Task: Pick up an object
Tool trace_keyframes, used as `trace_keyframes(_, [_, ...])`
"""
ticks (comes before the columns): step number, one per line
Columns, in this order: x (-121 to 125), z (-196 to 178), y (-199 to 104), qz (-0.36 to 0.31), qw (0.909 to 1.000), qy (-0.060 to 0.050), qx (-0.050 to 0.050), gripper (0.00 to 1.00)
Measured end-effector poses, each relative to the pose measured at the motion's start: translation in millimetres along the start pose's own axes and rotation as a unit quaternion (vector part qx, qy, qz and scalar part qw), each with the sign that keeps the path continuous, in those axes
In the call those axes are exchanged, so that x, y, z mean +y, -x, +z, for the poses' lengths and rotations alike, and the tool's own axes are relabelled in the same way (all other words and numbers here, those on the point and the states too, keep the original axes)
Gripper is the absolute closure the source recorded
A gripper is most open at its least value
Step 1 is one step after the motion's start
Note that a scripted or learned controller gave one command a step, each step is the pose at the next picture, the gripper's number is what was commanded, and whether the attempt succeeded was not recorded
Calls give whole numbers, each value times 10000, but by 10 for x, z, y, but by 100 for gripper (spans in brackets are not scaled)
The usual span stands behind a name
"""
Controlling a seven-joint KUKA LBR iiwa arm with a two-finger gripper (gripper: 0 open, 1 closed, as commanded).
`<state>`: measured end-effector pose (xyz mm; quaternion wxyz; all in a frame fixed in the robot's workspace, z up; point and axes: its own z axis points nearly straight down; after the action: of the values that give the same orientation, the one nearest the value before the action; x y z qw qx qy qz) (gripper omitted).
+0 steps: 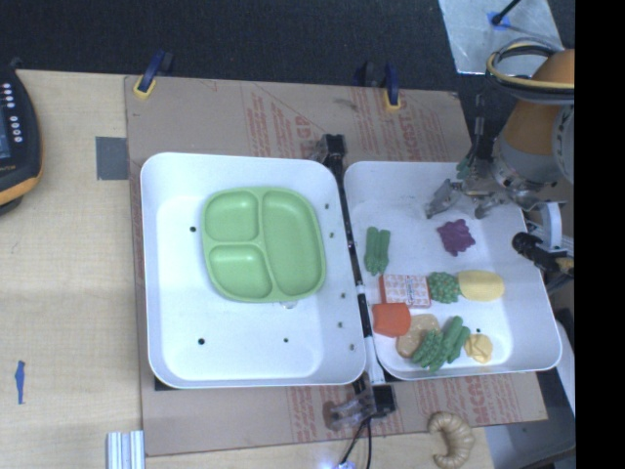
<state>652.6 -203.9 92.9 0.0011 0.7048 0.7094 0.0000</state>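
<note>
The grey arm with its orange band reaches in over the far right corner of the right white plastic bin (547, 345), and its claw (467, 200) hangs low above the bin floor with its metal fingers splayed apart and nothing between them. Just beside the claw, a little toward the near edge of the bin and slightly to the arm's side, lies a small purple knobbly toy like a bunch of grapes (456, 235); it looks apart from the fingertips, not touching them. It is roughly as wide as it is long, so I see no long axis that the fingers must line up with. That makes it the likeliest thing to take, in my judgement: the claw needs only a short shift toward the near edge and a drop. The other toys lie farther off toward the near edge: a green pod-shaped toy (377, 249) near the bin's left wall, a yellow lemon-shaped toy (480, 284), a red block (392, 319), and a cluster of green and tan pieces in the near corner. The left white bin (166, 262) holds a pale green divided plate (264, 242), well apart from the arm.
</note>
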Motion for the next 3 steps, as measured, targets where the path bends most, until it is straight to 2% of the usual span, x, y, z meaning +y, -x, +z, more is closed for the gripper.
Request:
trace_keyframes(1, [-435, 6, -321, 13, 10000, -39, 11, 0])
trace_keyframes(2, [-414, -116, -289, 13, 10000, -19, -9, 100])
trace_keyframes(3, [-416, -109, -291, 9, 10000, -24, -9, 0])
